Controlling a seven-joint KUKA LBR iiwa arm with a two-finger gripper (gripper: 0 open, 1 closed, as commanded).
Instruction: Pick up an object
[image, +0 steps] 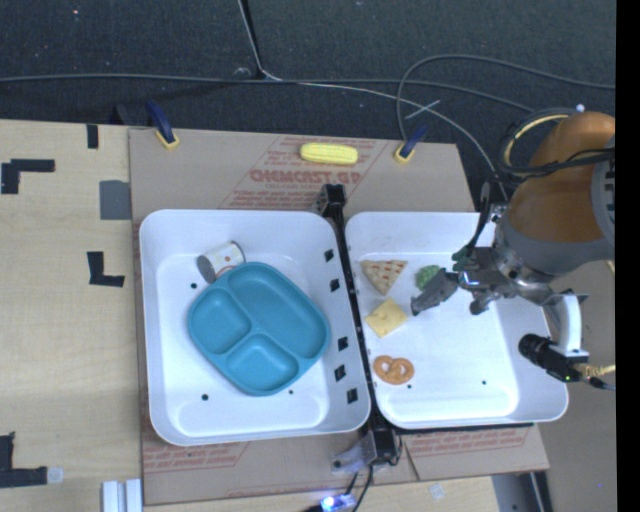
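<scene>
My hand (450, 291) hovers over the right bin (500, 400) beside the broccoli (428, 274) — fingers spread apart, gripping nothing.

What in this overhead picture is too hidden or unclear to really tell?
- Green item in the right bin: partly covered by the claw, identity unclear.
- Claw: dark and small, contact with anything unclear.
- Cup-like object beside the blue divided plate: too small to identify.
</scene>
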